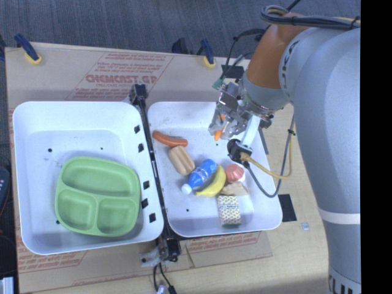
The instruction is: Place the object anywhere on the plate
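Gripper (222,127): poised over the upper right part of the right bin (184,225), on the grey arm (318,103) with its orange band. Opening: cannot tell from this angle. Small orange speck at the tip, nature unclear. Nothing visibly held.

Sausage (170,139): red-orange, just left of the gripper and slightly below, lying flat on the bin floor.

Bun (181,160): tan, below and left of the gripper, just beneath the sausage.

Bottle (201,176): blue with white cap, below the gripper, touching the banana (215,184), yellow, curved along its lower right side.

Round pink item (234,173): below the gripper, slightly right, beside the banana's upper end.

Patterned box (229,211): farthest below the gripper, near the bin's lower rim.

Plate (97,196): green, three compartments, well to the left of the gripper and below, in the left bin (30,127).
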Controlling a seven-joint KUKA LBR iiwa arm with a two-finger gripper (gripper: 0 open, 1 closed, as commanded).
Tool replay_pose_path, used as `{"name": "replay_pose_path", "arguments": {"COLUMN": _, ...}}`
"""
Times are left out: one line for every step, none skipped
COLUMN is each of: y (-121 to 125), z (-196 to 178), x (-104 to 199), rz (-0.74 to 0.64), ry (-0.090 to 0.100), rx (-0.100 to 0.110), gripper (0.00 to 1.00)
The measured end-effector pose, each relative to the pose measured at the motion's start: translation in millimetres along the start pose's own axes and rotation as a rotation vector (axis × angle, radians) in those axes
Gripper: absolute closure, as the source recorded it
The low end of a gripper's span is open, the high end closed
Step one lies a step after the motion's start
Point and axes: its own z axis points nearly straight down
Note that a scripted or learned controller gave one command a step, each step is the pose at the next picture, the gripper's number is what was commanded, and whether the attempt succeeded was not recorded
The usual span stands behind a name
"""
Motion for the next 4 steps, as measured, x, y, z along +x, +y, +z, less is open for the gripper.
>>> {"name": "replay_pose_path", "arguments": {"y": -42, "z": 11, "x": 38, "rz": 0.001, "ry": -0.002, "rx": 0.002, "gripper": 1.00}}
{"name": "replay_pose_path", "arguments": {"y": -104, "z": -12, "x": 75, "rz": -0.037, "ry": 0.000, "rx": 0.002, "gripper": 1.00}}
{"name": "replay_pose_path", "arguments": {"y": -104, "z": -12, "x": 74, "rz": -0.036, "ry": -0.001, "rx": 0.002, "gripper": 0.00}}
{"name": "replay_pose_path", "arguments": {"y": -117, "z": 26, "x": 45, "rz": -0.413, "ry": -0.001, "rx": 0.001, "gripper": 0.00}}
